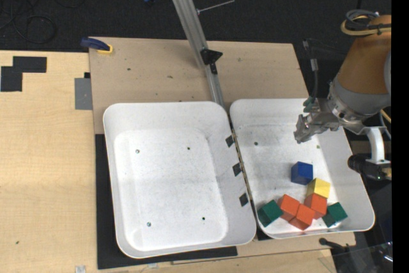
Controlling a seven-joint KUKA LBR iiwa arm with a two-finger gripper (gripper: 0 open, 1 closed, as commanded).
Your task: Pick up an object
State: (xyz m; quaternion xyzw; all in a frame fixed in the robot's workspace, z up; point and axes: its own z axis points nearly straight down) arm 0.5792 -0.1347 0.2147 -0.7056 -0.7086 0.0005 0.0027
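Observation:
The right bin (275,121) holds several small blocks near its front right corner: a blue cube (302,172), a yellow block (321,188), orange blocks (291,206) (317,204), a red block (303,217) and two green blocks (270,211) (334,214). My gripper (305,130) hangs over the right bin's back right part, above and behind the blue cube, with nothing visible between its fingers. The grey arm with its orange band (364,67) comes in from the right.
The left bin (128,124) lies beside the right one, with black clips (236,168) along the shared edge. A slanted aluminium rail (188,16) rises behind the bins. A blue-and-yellow clamp (97,45) sits at the bench's far left corner.

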